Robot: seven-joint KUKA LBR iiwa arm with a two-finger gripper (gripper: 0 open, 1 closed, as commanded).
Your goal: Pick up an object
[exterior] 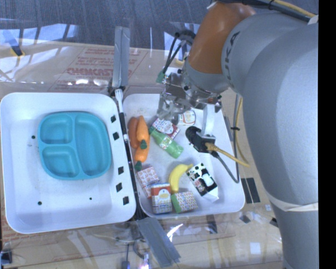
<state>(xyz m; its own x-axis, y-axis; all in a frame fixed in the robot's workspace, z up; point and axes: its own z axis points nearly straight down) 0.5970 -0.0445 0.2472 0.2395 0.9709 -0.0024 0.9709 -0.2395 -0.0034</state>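
Just over the far part of the right bin (227, 200) hangs the gripper (167, 108), its tip lost among grey metal and glare, so whether it is spread or closed cannot be told. Nearest it lies a red-and-white packet (164, 127), small and flat, touching a green bottle (168, 143). A carrot (141, 137) lies along the bin's left wall. Toward the near end crowd a banana (178, 176), a black-and-white carton (203, 180) and small boxes (161, 198). A blue divided plate (74, 144) sits in the left bin (17, 195).
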